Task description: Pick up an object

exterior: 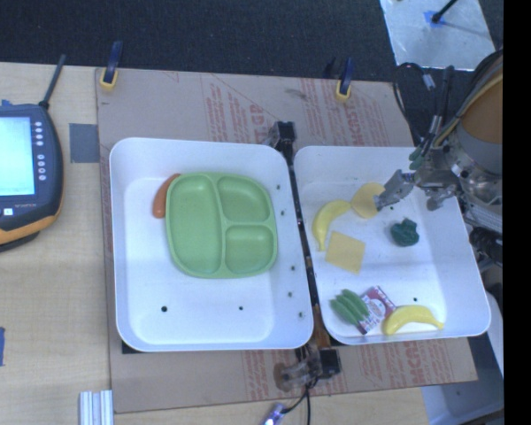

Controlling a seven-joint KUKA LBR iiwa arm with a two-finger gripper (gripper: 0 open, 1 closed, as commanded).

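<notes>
Sitting on the table, well off to the claw's left, is the left bin, and in it lies a green divided plate with something orange poking out from under its far-left edge. Moving right, the right bin holds the loose bits: a yellow banana-shaped piece left of the claw and a little nearer the front, a pale yellow square slab just in front of that, and a round yellow piece touching or nearly touching the claw's left finger. Further toward the front of the bin sit a green pod-like thing, a small red and white packet beside it, and another yellow banana at the front rim. A dark green lump lies almost right under the claw, slightly toward the front.

The claw hangs low over the back half of the right bin, with the arm coming in from the right. Its two fingers look spread fairly wide, one each side, with nothing between them.
</notes>
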